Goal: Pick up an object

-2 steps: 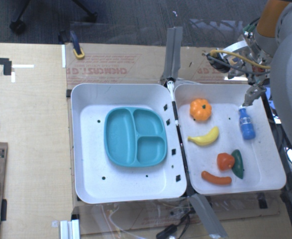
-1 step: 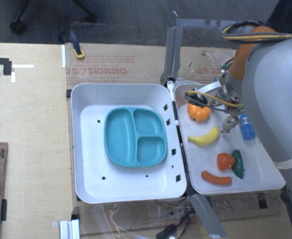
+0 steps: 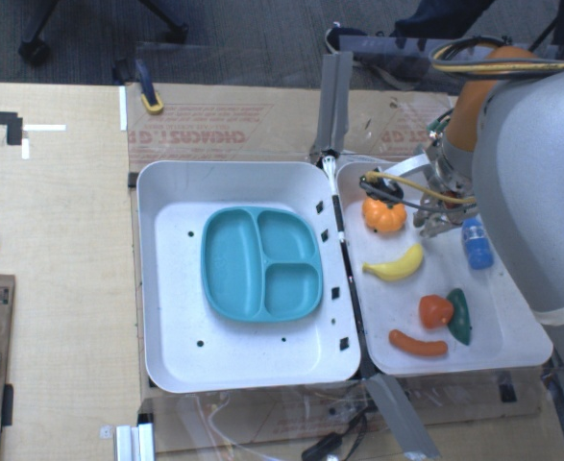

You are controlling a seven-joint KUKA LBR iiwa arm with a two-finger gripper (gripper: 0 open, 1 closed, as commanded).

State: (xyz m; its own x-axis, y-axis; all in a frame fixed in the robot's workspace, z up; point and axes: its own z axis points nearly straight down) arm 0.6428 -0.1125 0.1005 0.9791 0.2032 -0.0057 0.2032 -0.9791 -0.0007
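The tabletop (image 3: 51, 219) is noted first, bearing two white bins side by side. The arm (image 3: 531, 190), grey and bulky, is seen entering from the right and covering much of the right bin (image 3: 512, 349). The left bin (image 3: 166, 286) is occupied by a teal divided plate (image 3: 260, 262). In the right bin are listed a yellow banana (image 3: 395, 265), an orange pumpkin-like fruit (image 3: 384, 216), a blue bottle (image 3: 476, 243), a red-orange carrot-like piece (image 3: 418, 344), a red tomato-like piece (image 3: 434, 310) and a dark green piece (image 3: 459, 317) touching it. The claw (image 3: 433, 221) is placed low between the orange fruit and the blue bottle; whether it is parted or closed cannot be told, and nothing is seen held. The approach step is judged to be in hand; a descent onto one item, a closing and a lift are called for next.
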